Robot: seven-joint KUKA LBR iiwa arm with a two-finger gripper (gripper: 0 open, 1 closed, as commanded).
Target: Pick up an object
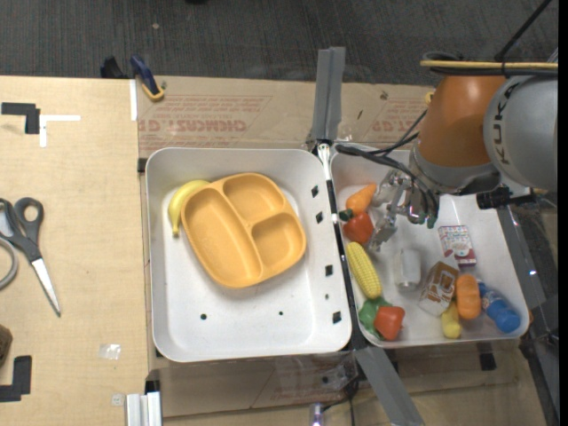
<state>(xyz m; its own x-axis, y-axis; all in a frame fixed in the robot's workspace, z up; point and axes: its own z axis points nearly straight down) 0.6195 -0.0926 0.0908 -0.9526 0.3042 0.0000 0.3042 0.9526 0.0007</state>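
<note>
Corn cob (363,270) long axis near-vertical in right bin (510,238); jaws (390,224) state unclear.

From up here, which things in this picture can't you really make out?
- Gripper: the fingers blur into cables and glare over the right bin, so what they are doing is unclear.
- Banana: mostly tucked behind the orange plate.
- Small packets: the print is too small to read.
- Scissors: the handles are cut off by the left edge.
- Arm: it runs off the right edge.
</note>
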